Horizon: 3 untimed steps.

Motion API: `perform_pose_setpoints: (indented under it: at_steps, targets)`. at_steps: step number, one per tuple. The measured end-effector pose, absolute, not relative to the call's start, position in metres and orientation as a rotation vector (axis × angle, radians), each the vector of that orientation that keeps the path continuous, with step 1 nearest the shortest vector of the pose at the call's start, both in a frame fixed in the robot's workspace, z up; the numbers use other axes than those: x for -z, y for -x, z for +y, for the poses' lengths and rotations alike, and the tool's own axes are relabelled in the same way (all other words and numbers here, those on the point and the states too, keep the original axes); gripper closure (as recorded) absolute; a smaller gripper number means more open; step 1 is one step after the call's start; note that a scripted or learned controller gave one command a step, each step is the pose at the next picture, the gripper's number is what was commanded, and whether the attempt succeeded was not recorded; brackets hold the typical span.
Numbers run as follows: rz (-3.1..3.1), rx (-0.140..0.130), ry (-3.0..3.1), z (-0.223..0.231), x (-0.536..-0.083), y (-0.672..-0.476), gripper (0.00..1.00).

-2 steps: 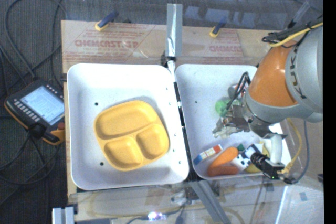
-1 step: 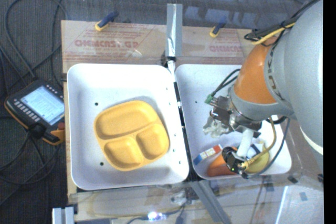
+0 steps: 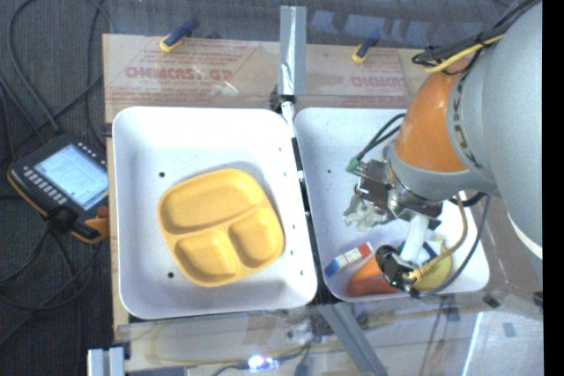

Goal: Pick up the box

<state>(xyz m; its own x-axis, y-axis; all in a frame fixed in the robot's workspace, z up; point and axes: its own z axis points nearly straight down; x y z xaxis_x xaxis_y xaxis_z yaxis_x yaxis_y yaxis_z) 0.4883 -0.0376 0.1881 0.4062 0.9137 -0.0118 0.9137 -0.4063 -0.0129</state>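
Looming at the right edge, the grey arm point(image 3: 515, 128) with its orange band point(image 3: 432, 128) reaches down into the right bin point(image 3: 330, 145). Its gripper point(image 3: 370, 205) hangs over the middle of that bin — whether the jaws are apart or together cannot be told, since the wrist and its cables cover them.

Just below the gripper, near the bin's front wall, lies the box point(image 3: 349, 259), small and flat, white with a red and a blue end, tilted at a slant. It sits apart from the jaws, on the bin floor. Beside it, toward the front right corner, are an orange carrot-like piece point(image 3: 366, 281) and a yellow banana-like piece point(image 3: 436, 271), partly hidden by a black ring on the arm's tooling.

Across the divider, the left bin point(image 3: 141, 145) holds a yellow sectioned tray point(image 3: 220, 226) — three compartments, lying flat near the middle.

A handheld pendant point(image 3: 62, 180) rests on the floor left of the tabletop point(image 3: 194, 70).
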Motion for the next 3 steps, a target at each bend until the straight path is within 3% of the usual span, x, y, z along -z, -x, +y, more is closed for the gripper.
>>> perform_pose_setpoints:
  at_steps: [1,2,3]
  targets:
    - [-1.711,-0.04,2.627,-0.038,-0.195,-0.488,1.0]
    - [-1.306,-0.015,2.854,-0.014,-0.181,-0.482,1.0]
    - [-0.958,-0.015,2.991,0.013,-0.181,-0.482,1.0]
